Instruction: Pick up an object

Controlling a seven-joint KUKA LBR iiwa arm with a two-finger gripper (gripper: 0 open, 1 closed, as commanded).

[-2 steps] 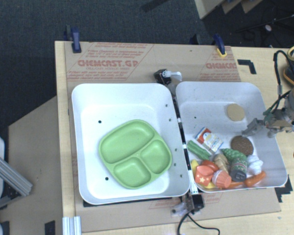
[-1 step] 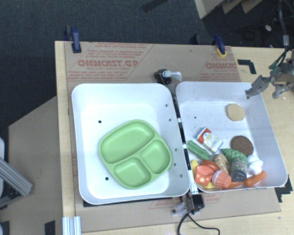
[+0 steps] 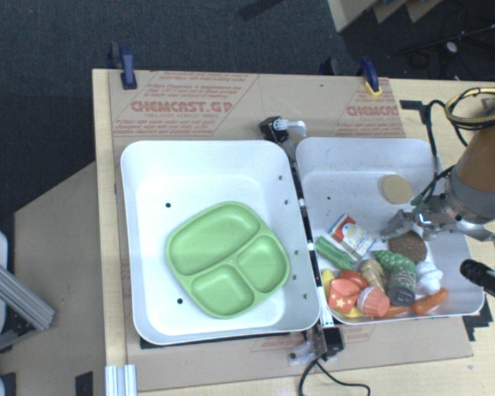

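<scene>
The right white bin [image 3: 346, 159] holds a heap of toy food along its near side. In it lie a white and red carton [image 3: 352, 236], a long green piece [image 3: 336, 254], a brown patty [image 3: 407, 246], a dark green ridged piece [image 3: 393, 262], a small dark can [image 3: 402, 285], red and orange round pieces [image 3: 346, 294] and an orange carrot shape [image 3: 430, 302]. A tan disc [image 3: 396, 189] lies apart, farther back. My gripper [image 3: 410, 221] reaches in from the right, low in this bin, just behind the brown patty and in front of the disc. Nothing shows as held.
The left white bin [image 3: 148, 180] holds a green divided plate [image 3: 227, 258]. Both bins rest on a cardboard sheet [image 3: 190, 97] clamped at its far edge. A black fitting [image 3: 274, 128] sits behind the gap between the bins. Cables loop at the far right [image 3: 470, 106].
</scene>
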